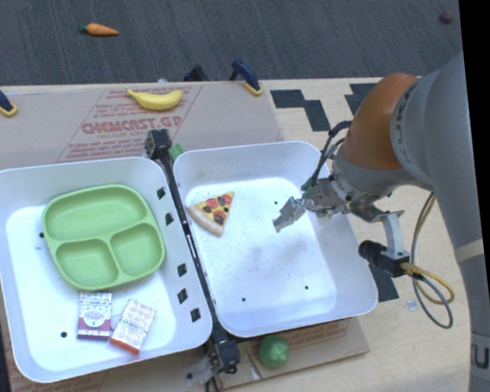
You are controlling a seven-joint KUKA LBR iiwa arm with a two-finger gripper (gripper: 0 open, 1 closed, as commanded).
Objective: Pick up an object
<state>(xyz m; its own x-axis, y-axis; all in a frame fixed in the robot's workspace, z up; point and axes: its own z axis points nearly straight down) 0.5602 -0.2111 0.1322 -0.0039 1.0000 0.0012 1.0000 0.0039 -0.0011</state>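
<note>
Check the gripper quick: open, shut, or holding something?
Gripper: over the right bin, nothing visibly held; open or shut cannot be told.

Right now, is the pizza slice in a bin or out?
In. The pizza slice lies flat on the floor of the right bin, near its upper left corner.

Two bins sat side by side on the worktop. In the left bin a divided plate lay toward the back, with two small packets side by side in front of it. In the right bin a toy pizza slice lay near the back left corner, and the gripper hung to its right. Behind the bins lay a toy banana; in front of the right bin sat a round toy fruit. A toy carrot lay on the floor behind the worktop.
</note>
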